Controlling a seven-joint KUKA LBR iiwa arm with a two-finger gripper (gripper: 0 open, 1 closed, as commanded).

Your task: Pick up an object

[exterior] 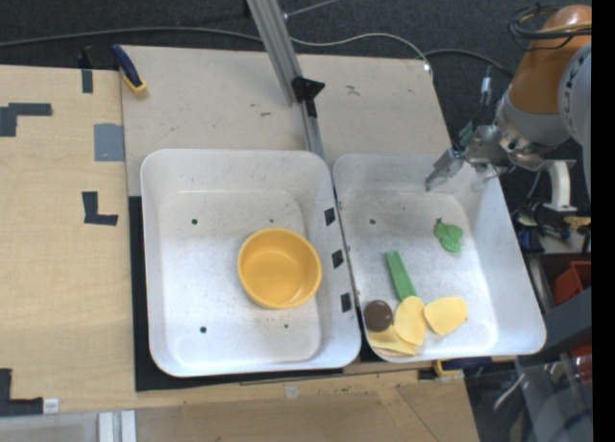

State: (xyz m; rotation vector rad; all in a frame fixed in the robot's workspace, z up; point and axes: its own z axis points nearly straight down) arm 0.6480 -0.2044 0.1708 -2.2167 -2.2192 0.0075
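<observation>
Honestly, I cannot tell how the hand (444, 173) is set above the right bin's (504, 238) far edge. Nearest lies a small green toy (448, 234), probably light and soft; pinch its middle.

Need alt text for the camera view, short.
Seen from above, a grey robot arm's gripper hangs over the far right corner of the right bin, which holds a small green toy, a green stick, yellow pieces and a brown ball. The left bin holds a yellow bowl.
</observation>
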